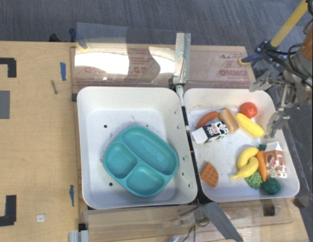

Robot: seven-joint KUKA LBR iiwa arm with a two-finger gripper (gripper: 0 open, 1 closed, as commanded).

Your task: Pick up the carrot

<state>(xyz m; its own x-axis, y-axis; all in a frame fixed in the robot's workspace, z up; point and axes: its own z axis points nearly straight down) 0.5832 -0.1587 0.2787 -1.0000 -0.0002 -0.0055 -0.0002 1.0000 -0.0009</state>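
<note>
you're looking down on a tan wooden bench [30,150] with black tape marks and a few bits of blue tape, set on grey carpet [146,9]. a clear plastic sheet [126,64] with red print lies along the back of the two bins, and a grey upright post [181,57] stands at the seam between them.

the left bin [91,110] holds a teal divided plate [140,160] lying flat near its middle.

the right bin [232,190] is crowded. the carrot [261,166] lies near the bin's right side, running front to back, touching the banana [246,161] on its left and the small red and white carton [275,163] on its right, with broccoli [262,183] at its near end. farther back you have a tomato [249,109], a corn cob [249,125], a hot dog bun [228,119], a sausage [207,118] and a black and white milk carton [212,131]. a waffle [209,175] sits near the front left corner.

the gripper [274,127] hangs over the bin's right rear part, apart from the carrot, with nothing between its fingers; you cannot tell from this angle how they are set.
</note>
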